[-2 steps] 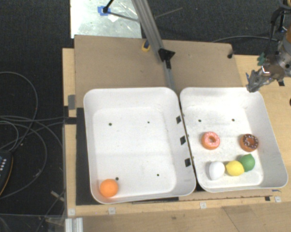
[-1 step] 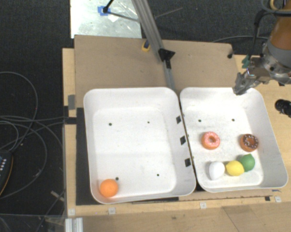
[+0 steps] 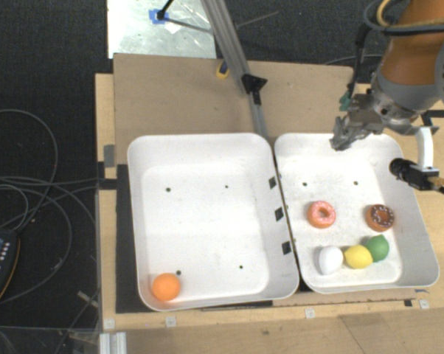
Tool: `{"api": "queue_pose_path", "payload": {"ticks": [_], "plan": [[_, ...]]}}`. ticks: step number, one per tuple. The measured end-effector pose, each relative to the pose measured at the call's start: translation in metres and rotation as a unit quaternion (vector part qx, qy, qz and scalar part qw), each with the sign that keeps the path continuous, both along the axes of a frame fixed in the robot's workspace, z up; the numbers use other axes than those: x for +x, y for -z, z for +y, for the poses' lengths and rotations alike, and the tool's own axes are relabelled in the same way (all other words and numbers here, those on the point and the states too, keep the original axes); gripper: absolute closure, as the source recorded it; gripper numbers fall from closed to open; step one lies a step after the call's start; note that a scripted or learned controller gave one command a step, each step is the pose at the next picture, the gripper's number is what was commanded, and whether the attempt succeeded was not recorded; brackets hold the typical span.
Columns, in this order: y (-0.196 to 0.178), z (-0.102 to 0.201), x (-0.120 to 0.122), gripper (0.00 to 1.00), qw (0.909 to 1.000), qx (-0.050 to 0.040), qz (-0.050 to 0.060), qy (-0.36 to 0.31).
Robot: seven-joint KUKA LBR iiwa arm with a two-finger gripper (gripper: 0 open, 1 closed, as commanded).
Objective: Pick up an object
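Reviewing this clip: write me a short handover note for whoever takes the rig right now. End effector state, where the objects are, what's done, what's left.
End effector: hanging over the far edge of the right bin, nothing visibly held.
Right bin: pink donut, brown donut, and along the near side a white ball, yellow lemon and green fruit, close together.
Left bin: orange ball in the near-left corner.
Done: no pick yet.
Left: choose an object, descend, grasp, lift. The pink donut looks like the easiest target, since it sits apart.
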State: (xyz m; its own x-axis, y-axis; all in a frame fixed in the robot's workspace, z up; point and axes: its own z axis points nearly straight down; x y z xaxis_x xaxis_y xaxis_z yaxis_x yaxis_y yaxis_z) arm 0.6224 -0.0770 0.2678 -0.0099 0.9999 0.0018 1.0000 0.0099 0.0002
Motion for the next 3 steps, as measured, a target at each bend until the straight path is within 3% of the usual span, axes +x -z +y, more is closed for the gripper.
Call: {"api": "queue_pose_path", "payload": {"ticks": [3], "plan": [[0.043,0.154,-0.031,1.00,1.0000,0.0004,0.001,-0.001]]}}
